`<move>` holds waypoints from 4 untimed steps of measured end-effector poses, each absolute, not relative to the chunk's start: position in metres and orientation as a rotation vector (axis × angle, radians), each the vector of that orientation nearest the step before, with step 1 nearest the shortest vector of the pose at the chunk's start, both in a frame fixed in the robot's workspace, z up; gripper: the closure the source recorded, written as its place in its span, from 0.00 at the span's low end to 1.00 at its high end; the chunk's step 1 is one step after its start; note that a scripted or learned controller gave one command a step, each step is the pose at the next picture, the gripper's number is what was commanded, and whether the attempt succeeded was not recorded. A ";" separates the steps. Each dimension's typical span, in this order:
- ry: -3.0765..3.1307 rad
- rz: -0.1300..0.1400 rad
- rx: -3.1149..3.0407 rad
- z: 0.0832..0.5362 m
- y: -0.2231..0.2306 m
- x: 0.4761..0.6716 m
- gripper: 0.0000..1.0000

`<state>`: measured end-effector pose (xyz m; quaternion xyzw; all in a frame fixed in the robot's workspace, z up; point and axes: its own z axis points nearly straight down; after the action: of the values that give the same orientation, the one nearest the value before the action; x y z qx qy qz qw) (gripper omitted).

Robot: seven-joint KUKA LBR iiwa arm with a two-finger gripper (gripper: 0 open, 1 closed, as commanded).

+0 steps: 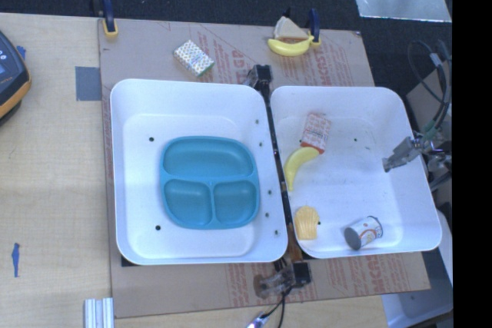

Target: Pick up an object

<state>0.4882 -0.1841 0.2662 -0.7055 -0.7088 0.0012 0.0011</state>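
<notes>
The right white bin (400, 107) holds a yellow banana (298, 163) near its left wall. A red and white packet (314, 130) lies just above the banana. A yellow ridged piece (307, 223) rests at the front left, and a small grey can (363, 233) lies on its side at the front. My gripper (401, 155) reaches in over the bin's right rim, well to the right of the banana and above the can, with nothing seen in it.
The left white bin (131, 111) carries a blue divided plate (209, 182). Behind the bins on the board lie a patterned small box (193, 57) and a second banana (290, 47) with a wedge-shaped piece. A clamp (108, 15) sits at the back left.
</notes>
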 end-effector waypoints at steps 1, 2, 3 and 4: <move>-2.227 0.006 -2.212 0.193 -0.137 0.542 0.00; -2.227 0.004 -2.215 0.101 -0.102 0.570 0.00; -2.225 0.001 -2.217 0.120 -0.111 0.626 0.00; -2.226 0.002 -2.214 0.120 -0.129 0.657 0.00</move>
<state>0.6566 -0.1286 0.1204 -0.7052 -0.7090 0.0005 0.0007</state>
